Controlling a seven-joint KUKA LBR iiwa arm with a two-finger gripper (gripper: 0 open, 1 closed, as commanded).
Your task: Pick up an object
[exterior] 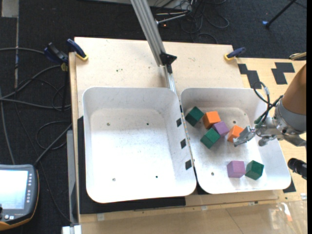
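Fingers touching orange block, right bin

The arm entered from the right and showed an orange-tan rounded casing at its upper visible part, with a smooth, unmarked surface. Below this sat a grey ring-shaped collar of duller finish. A thin dark cable looped out from the wrist area and curved back toward the collar. The wrist hardware was of bare silver-grey metal, built from small blocks and brackets, with dark gaps between parts. The gripper was of the same pale metal, slim and angular. Screws and printed markings were too small to make out.
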